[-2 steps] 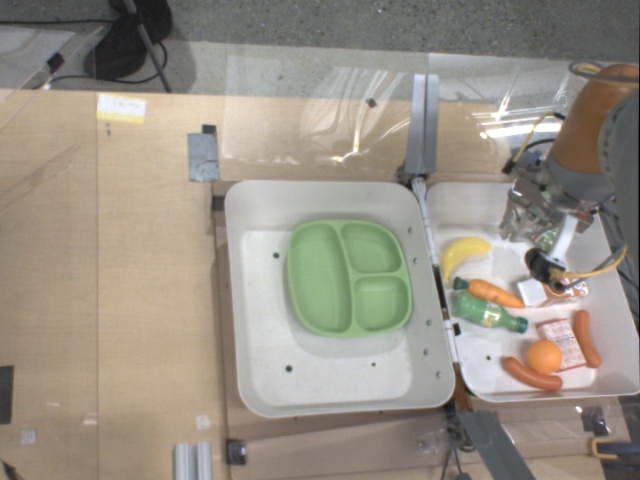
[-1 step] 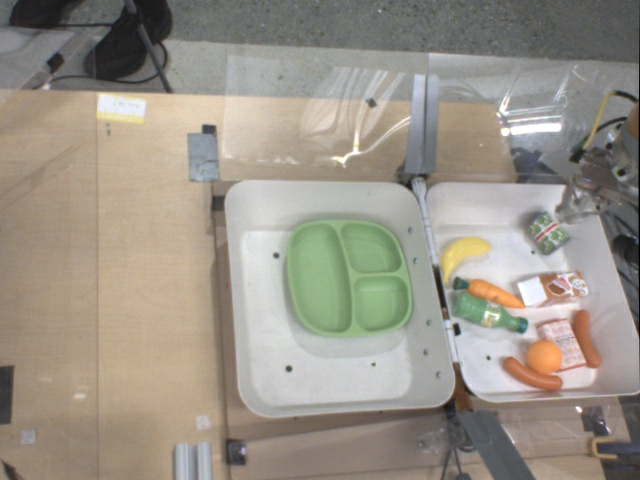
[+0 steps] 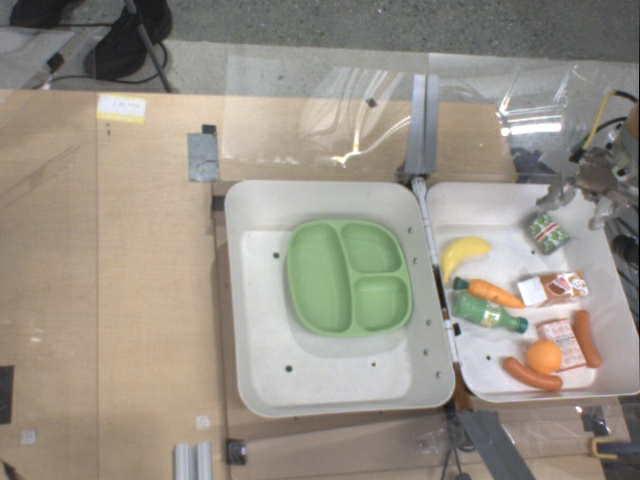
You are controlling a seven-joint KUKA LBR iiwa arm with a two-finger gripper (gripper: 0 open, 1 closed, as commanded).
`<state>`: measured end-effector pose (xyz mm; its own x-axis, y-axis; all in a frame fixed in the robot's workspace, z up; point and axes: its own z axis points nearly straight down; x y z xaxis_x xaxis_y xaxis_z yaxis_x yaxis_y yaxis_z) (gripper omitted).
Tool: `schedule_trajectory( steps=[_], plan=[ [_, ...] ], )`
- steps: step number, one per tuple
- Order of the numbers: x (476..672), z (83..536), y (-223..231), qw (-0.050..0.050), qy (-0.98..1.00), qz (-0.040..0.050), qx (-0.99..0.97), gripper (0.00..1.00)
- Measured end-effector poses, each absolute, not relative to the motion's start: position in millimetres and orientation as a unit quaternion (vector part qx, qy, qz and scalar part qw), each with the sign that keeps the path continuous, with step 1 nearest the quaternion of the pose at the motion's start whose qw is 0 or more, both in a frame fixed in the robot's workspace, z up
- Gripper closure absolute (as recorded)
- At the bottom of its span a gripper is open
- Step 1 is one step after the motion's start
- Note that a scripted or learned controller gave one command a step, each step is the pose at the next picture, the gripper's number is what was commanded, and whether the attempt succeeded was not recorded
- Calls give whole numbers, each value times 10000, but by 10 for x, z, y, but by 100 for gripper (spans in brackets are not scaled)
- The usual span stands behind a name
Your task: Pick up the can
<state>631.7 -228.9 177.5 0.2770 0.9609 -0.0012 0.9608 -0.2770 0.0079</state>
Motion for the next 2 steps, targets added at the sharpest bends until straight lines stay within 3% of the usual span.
schedule_trajectory(
  steps=[1,2],
  plan=[
    [6554,920,-2287,23,5963,8,8028,0],
    [6581,1070,-2295,67,5978,29,8016,100]
  ],
)
